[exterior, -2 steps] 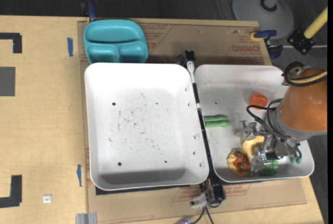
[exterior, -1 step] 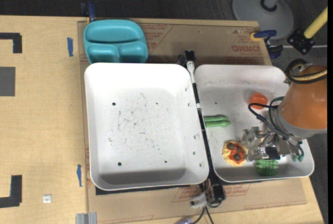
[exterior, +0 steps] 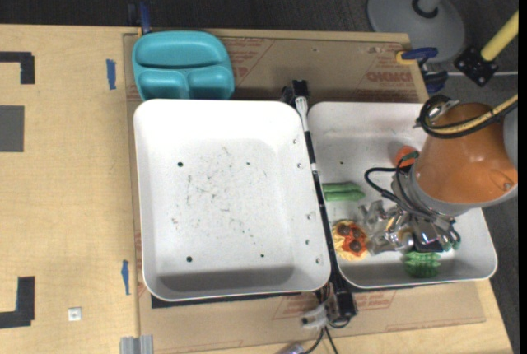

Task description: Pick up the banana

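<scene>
Plywood bench (exterior: 66, 179), two glossy white bins; metal claw (exterior: 394, 230) over small toys, grip state unclear

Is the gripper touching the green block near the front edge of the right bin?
Cannot tell. In the camera view the gripper and the green block lie close together, but the arm's wrist covers the space between them.
</scene>
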`<state>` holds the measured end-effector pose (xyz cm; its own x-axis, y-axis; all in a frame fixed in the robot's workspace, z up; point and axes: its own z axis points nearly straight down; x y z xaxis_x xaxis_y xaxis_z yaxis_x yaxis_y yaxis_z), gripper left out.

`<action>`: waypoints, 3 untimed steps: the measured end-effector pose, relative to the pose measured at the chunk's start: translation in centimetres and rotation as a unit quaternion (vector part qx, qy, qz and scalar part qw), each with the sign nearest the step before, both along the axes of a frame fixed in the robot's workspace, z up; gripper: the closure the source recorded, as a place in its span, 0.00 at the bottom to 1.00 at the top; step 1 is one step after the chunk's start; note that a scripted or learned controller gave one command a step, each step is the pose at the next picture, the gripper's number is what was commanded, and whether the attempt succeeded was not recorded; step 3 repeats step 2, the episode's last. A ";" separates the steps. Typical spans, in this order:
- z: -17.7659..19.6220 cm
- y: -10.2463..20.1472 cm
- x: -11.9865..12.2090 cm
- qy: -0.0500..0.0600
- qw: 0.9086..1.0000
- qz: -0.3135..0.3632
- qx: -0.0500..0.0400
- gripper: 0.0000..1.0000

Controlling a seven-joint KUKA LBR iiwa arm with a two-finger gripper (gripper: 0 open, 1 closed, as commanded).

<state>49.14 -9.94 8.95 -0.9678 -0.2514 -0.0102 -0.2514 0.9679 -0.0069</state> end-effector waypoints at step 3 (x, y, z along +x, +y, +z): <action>13.1 3.8 3.8 0.002 0.988 0.153 0.001 1.00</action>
